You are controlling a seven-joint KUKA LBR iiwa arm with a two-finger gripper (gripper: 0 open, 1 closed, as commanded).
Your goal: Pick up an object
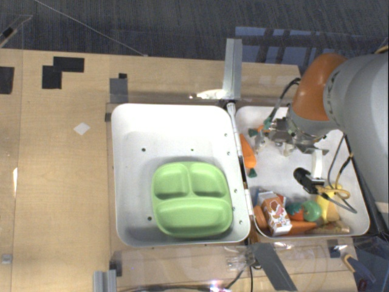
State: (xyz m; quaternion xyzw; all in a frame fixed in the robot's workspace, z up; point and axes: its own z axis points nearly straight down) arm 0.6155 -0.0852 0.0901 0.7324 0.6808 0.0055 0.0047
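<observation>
Left bin (130, 132): white. Sectioned plate (191, 198): light green, plain. Right bin (363, 221): white. Carrot-like piece (247, 152) just left of gripper (285, 140): orange. Carton (276, 215) below fingers: white and red-brown print. Ball (312, 210): green. Arm (358, 96): grey, orange band. Bench (55, 181): pale wood with black squares.

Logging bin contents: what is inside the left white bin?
The left white bin holds a green three-compartment plastic tray, its compartments bare. The floor beneath the tray is covered.
</observation>
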